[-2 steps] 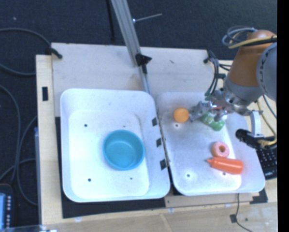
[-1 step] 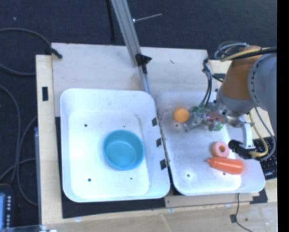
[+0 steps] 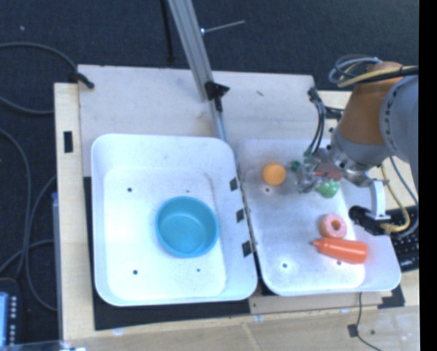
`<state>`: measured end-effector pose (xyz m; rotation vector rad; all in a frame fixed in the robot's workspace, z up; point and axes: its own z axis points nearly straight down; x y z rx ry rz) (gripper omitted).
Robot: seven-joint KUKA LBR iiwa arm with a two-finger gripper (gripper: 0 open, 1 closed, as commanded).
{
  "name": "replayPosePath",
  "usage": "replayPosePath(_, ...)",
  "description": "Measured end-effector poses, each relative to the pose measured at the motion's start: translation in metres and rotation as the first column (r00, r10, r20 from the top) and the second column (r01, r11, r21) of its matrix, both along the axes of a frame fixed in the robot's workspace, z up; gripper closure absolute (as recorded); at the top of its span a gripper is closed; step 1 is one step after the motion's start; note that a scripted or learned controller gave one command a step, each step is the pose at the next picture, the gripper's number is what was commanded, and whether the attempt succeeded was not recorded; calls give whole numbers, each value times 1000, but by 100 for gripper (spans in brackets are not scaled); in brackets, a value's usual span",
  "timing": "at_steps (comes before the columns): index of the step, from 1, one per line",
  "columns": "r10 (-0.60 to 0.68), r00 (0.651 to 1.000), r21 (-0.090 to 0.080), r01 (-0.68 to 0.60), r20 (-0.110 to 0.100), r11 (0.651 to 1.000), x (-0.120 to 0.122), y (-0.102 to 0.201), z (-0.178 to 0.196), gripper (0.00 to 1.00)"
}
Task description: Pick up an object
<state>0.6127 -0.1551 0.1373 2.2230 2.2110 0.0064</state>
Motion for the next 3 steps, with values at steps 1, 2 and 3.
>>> replayPosePath(1, 9, 1000, 1, -9, 0, 1000, 10, -6, 63, 100)
replayPosePath(2, 10, 1000, 2, -10, 0, 1000, 11, -7, 119, 100)
replayPosePath(3, 14, 1000, 3, -14, -8, 1000, 12, 50, 109, 100)
